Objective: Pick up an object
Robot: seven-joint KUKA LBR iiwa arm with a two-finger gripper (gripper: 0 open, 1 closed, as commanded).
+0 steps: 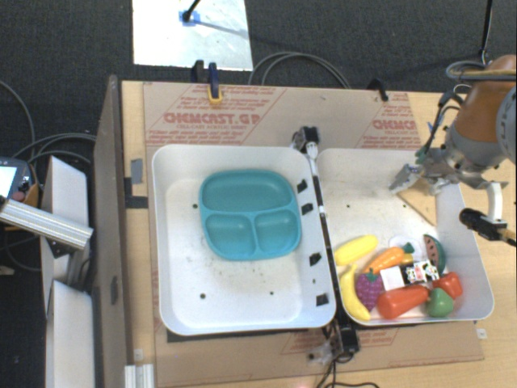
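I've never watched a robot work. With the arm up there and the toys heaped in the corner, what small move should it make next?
Probably swing the gripper toward the near corner of the right bin, until it is over the toy pile. It now hangs over the bin's bare far part, away from the toys, with nothing seen in it. The left bin has just a teal tray.

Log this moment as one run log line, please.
arm: over right bin | gripper: holding nothing | toys: piled in near corner | left bin: teal tray
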